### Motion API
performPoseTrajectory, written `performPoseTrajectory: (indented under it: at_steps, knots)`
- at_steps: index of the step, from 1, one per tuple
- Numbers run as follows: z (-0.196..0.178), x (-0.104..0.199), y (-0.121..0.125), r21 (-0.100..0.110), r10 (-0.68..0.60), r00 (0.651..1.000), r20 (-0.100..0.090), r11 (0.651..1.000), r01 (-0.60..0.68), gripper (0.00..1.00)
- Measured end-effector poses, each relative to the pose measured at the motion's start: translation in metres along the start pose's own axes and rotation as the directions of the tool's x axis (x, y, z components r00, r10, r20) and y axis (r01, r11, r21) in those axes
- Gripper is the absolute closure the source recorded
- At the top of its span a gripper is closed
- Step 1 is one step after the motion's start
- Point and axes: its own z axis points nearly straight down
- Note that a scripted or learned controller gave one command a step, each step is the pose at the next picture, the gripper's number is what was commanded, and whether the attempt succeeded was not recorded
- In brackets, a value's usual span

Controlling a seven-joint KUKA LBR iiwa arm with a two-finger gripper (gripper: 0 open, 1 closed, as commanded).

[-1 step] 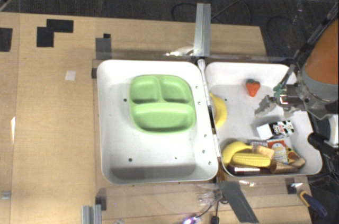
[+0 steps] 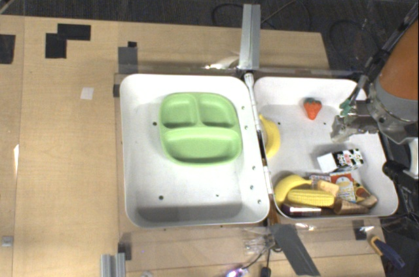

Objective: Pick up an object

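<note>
Seemingly, the claw (image 2: 345,126) hangs beside the strawberry (image 2: 313,108); its grip I cannot tell.

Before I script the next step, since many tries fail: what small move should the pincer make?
Probably lower toward the small printed box just below the pincer. It is the nearest item and lies apart from the crowded pile by the banana.

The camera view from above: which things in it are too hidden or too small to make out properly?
- Gripper: small and blurred, fingers unreadable.
- Arm: cut off by the right edge.
- Yellow item: partly hidden by the divider between the bins.
- Pile of toy food: pieces overlap, lower ones hidden.
- Small printed box: print too small to read.
</note>
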Motion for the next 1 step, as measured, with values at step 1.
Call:
performPoseTrajectory:
  at_steps: [1]
  knots:
    - [0.1250,0.0193,0.0649,0.006,-0.221,0.975,-0.001,0.975,0.221,1.00]
